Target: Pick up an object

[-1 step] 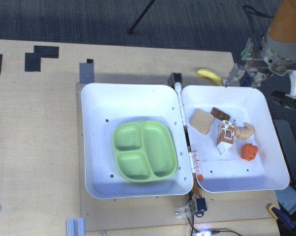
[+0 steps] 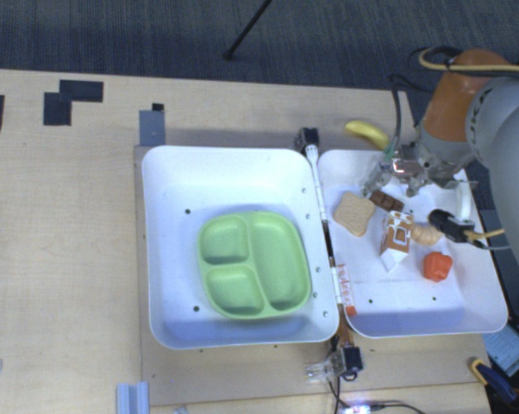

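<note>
Arm [image 2: 501,136] of mine reaches in from the right, its orange band [image 2: 453,102] high and the wrist bent down over the far part of the right bin [image 2: 415,304]. My pincer [image 2: 396,169] hangs there just above a brown bar [image 2: 385,200]; it is small and blurred, and I cannot tell how far open it is or whether it has hold of anything. Near the bar lie a toast [image 2: 355,214], a carton [image 2: 397,235], a tan piece [image 2: 425,235] and a red-orange lump [image 2: 437,266] whose kind I cannot make out. A banana [image 2: 367,132] sits at the far rim, inside or outside I cannot tell. My arm's bulk is cut off at the right edge. The left bin [image 2: 169,231] holds a green plate [image 2: 253,264].
</note>
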Controlling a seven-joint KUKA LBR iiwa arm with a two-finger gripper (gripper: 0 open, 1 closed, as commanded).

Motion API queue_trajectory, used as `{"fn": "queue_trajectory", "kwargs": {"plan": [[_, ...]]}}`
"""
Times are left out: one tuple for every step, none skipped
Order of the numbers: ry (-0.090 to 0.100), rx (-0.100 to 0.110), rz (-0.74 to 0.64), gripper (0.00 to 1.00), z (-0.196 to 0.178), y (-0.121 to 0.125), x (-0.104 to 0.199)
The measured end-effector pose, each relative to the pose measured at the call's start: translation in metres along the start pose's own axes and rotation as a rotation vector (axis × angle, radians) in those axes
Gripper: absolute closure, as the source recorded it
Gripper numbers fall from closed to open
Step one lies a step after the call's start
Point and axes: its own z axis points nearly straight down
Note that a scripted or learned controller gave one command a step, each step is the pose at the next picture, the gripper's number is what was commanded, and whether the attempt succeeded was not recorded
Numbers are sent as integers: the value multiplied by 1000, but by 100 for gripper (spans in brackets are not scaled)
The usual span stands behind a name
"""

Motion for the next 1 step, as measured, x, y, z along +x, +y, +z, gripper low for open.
{"fn": "queue_trajectory", "kwargs": {"plan": [[0,-4,-3,100,-12,1,1]]}}
